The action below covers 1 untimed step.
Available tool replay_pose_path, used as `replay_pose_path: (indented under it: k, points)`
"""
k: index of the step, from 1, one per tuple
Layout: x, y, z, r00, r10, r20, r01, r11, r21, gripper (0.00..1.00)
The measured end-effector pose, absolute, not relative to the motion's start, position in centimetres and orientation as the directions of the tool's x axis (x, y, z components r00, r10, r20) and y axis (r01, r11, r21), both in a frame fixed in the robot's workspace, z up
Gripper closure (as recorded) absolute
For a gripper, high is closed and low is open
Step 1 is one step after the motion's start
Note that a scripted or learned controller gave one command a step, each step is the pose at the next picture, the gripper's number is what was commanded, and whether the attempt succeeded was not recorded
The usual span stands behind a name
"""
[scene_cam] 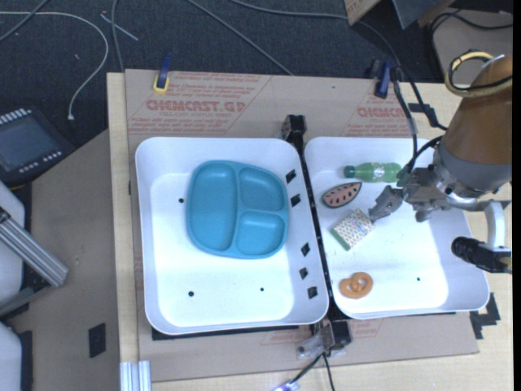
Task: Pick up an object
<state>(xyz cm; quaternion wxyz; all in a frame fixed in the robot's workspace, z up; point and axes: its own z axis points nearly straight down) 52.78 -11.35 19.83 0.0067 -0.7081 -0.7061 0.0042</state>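
Two shallow white bins sit side by side on the tabletop (pixel 220 96), which is covered with a brown cardboard sheet printed with red lettering. The left bin (pixel 163 243) holds a blue divided plate (pixel 237 208) with three compartments, lying flat toward the upper middle of that bin.

The right bin (pixel 407 287) holds four small things. A green bottle (pixel 373 171) lies on its side near the far wall. Just below and left of it rests a brown, seed-speckled slice-shaped toy (pixel 341 194). Nearer the middle lies a small checkered packet (pixel 351 229), tilted. Toward the near wall, well apart from the others, sits an orange pretzel-shaped toy (pixel 356 284).

The arm reaches in from the right, its orange band above the grey wrist. The end effector (pixel 385 204) hangs over the right bin, between the bottle and the packet, just beside the packet's upper right corner. Whether it is released or clenched cannot be told from this angle, and nothing is visibly held by it.
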Motion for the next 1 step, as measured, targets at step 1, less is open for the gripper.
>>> replay_pose_path:
  k: [1]
  points:
    - [53.08,-11.32,20.48,0.0,1.0,0.002,1.0,0.0,-0.002,0.0]
